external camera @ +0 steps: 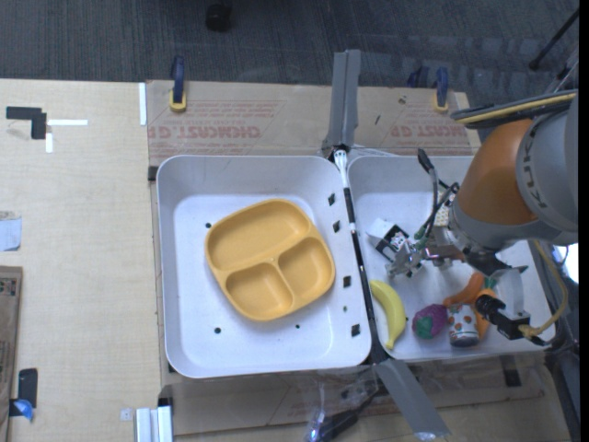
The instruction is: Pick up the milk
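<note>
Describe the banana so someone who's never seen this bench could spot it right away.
Look at the right bin, the one the grey and orange arm reaches into, not the left bin with the yellow divided plate. Along its left wall, near the front corner, lies the banana. It is long, curved and plain yellow, unlike the round purple and green toy beside it.
</note>
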